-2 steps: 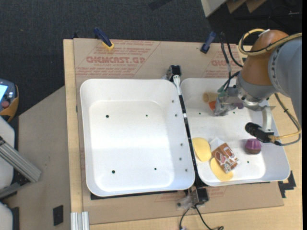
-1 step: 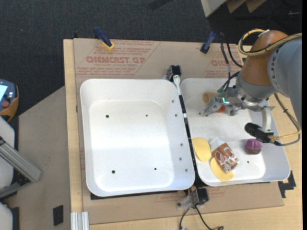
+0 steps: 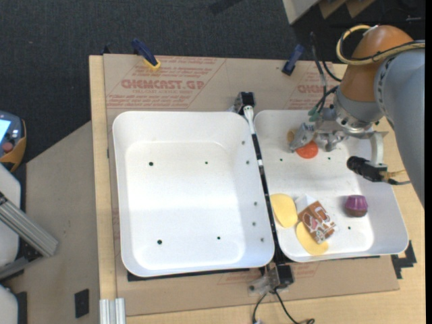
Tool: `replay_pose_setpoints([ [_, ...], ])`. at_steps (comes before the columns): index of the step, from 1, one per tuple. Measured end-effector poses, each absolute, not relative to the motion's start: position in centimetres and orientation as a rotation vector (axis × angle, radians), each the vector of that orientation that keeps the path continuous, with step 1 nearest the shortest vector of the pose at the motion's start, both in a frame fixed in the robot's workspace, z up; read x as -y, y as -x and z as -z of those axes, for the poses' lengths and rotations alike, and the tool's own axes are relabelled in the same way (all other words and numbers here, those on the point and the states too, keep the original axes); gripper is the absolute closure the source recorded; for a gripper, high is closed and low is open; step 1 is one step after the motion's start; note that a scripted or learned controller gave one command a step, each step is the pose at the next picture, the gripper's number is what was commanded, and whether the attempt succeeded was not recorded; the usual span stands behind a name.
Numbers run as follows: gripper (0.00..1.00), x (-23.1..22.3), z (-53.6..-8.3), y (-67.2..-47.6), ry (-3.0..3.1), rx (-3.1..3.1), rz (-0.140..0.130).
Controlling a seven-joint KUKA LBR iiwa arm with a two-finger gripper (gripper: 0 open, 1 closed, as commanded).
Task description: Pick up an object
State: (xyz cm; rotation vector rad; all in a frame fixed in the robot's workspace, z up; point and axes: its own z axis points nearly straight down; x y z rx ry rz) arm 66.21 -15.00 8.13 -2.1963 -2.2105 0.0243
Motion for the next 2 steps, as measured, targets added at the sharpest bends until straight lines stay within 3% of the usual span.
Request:
replay_pose_setpoints([
  [1, 1.00, 15.0, -9.2, -66.2, 2.202, 2.210, -0.023],
  [2, 1.00, 6.7, -20.1, -67.0, 2.219, 2.238, 0.019],
])
